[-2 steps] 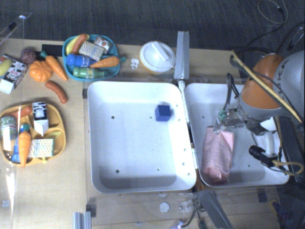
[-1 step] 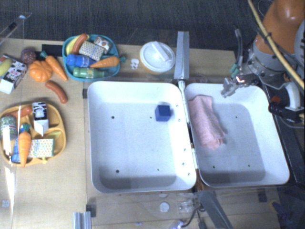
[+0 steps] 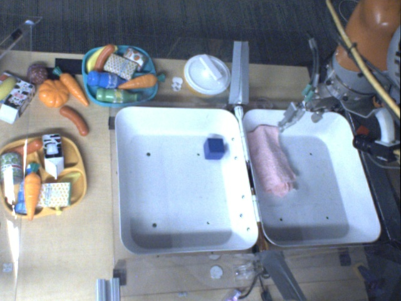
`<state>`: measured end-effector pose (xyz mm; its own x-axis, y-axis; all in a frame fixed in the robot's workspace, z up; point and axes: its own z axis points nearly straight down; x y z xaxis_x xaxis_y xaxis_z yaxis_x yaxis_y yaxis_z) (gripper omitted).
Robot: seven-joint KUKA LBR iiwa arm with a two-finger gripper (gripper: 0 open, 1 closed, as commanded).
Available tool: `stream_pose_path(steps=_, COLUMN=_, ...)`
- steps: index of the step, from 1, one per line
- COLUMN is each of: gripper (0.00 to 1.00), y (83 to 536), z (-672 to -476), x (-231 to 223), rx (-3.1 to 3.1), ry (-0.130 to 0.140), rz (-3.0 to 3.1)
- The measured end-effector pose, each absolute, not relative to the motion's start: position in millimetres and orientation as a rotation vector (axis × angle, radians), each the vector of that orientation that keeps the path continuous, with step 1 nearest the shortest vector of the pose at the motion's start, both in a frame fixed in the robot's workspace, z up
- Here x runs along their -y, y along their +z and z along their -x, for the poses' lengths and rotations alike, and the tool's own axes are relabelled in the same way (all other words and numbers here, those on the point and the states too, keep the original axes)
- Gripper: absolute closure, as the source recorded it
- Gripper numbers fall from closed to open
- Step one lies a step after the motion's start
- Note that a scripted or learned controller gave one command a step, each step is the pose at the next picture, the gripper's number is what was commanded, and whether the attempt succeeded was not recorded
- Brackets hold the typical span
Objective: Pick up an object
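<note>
Just below the tool (image 3: 289,119) lies a pink cloth (image 3: 270,160) (right bin).

Pale wooden bench (image 3: 94,243) fills most of the frame, with dark blue-grey carpet-looking floor (image 3: 188,8) across the top. Lighting's pretty even, soft shadows.

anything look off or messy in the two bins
Nothing spilled or damaged. The pink cloth lies rumpled against the left wall of the right bin, and the blue cube sits alone in the left bin. The gripper hangs over the right bin's back edge.
</note>
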<state>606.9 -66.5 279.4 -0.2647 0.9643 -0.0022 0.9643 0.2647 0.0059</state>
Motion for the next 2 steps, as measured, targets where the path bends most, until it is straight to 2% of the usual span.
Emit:
stream_pose_path(steps=1, gripper=0.00, y=184, z=-595.4, x=76, rx=-2.521, ry=0.002, rz=-1.872)
stream_pose_path(steps=2, gripper=0.00, y=98, z=-598.2, x=101, rx=-2.468, ry=0.011, rz=-1.927)
